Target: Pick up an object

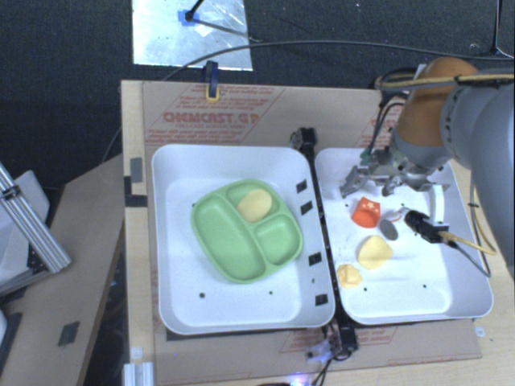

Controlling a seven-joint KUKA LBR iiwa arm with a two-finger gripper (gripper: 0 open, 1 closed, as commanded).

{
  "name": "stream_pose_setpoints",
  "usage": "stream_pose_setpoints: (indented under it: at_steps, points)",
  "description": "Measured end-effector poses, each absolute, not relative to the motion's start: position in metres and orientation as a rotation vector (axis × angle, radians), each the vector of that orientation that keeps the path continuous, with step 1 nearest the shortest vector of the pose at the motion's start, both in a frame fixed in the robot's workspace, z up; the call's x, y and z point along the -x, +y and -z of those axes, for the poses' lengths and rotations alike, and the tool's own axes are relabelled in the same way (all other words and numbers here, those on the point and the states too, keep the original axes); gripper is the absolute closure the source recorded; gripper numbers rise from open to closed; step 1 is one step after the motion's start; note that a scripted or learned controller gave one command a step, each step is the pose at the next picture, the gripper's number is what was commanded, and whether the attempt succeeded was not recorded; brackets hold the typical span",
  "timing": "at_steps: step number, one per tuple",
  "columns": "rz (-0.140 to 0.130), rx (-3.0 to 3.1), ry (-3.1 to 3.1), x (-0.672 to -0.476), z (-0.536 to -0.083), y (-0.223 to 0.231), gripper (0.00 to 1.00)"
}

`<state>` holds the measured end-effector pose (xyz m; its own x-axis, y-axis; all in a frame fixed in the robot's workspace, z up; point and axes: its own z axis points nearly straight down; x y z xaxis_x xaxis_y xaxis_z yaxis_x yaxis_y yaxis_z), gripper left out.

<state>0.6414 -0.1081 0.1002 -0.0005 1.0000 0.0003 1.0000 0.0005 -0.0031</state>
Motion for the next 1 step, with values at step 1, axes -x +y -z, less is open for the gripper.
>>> stream_pose_setpoints:
  at_steps: [1]
  points:
    - [0.004,2.224,-2.225,-0.6435,-0.1150,-0.1082,1.00]
